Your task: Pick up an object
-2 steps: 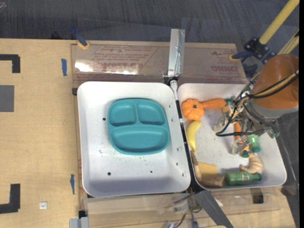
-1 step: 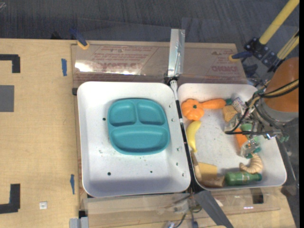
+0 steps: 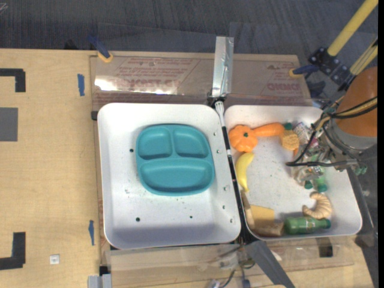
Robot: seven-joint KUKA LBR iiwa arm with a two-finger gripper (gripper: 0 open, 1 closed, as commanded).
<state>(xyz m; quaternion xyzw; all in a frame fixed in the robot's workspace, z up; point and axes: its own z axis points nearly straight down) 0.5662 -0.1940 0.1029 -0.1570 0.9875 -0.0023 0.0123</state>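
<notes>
The right bin (image 3: 273, 179) holds toy food: an orange pumpkin (image 3: 243, 138), a carrot (image 3: 268, 130), a yellow banana (image 3: 242, 170), a small yellow round piece (image 3: 290, 141), a tan croissant (image 3: 320, 206), a green bottle-shaped item (image 3: 307, 224) and a yellow wedge (image 3: 261, 213). My gripper (image 3: 308, 171) hangs low over the bin's right half, wrapped in cables. A small green object (image 3: 318, 185) lies right under it, partly hidden. Whether anything is gripped is unclear.
The left bin (image 3: 114, 191) carries a teal divided plate (image 3: 175, 159) at its middle. A raised divider (image 3: 230, 161) separates the two bins. The arm's orange band (image 3: 366, 101) and yellow poles (image 3: 354, 23) crowd the far right.
</notes>
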